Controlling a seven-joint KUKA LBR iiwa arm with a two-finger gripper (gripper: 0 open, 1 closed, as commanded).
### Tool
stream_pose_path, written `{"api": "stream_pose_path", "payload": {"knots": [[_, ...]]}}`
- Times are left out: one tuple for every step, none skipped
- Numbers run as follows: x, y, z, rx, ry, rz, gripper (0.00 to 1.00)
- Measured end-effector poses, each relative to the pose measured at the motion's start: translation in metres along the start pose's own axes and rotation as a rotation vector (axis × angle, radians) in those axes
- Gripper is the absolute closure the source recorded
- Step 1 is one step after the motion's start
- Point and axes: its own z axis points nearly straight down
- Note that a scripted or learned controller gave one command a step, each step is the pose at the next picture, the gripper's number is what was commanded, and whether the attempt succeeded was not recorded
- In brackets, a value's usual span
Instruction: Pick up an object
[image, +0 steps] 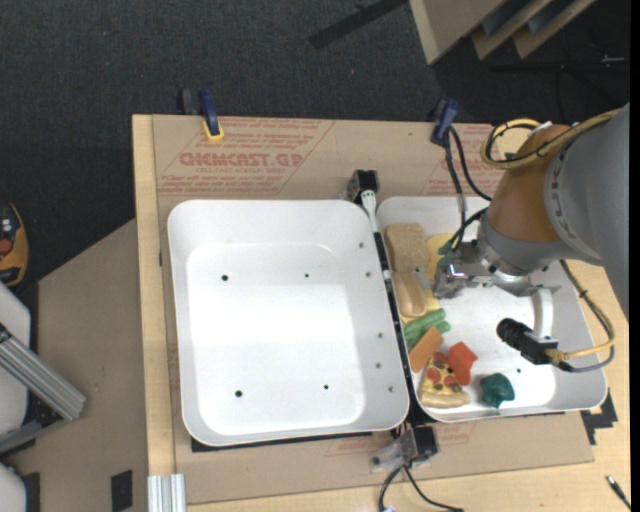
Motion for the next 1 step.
{"api": "stream_pose_path", "payload": {"knots": [[0.0050, -0.0462, 0.0005, 0.013, 0.002, 0.008, 1.00]]}}
